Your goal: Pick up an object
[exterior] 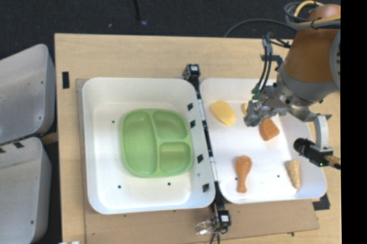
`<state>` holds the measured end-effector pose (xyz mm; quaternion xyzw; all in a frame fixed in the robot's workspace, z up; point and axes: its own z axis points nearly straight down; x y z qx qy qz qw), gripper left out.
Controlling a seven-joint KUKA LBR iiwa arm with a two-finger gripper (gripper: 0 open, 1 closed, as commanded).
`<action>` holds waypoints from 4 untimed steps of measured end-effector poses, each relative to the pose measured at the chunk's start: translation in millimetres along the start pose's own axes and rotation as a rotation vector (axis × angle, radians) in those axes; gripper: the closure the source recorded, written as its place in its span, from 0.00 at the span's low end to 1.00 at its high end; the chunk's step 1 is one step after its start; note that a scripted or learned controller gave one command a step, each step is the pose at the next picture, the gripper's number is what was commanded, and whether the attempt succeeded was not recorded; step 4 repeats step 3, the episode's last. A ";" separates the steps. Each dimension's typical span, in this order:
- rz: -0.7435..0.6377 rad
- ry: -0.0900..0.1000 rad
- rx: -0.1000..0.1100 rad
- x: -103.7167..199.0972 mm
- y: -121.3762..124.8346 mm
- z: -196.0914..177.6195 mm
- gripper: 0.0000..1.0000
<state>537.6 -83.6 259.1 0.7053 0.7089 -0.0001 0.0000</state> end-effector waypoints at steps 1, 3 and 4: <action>0.000 0.001 0.000 52.3 4.7 12.3 1.00; -0.003 0.002 -0.002 171.6 35.1 16.6 1.00; -0.003 0.002 -0.002 171.6 35.1 16.6 1.00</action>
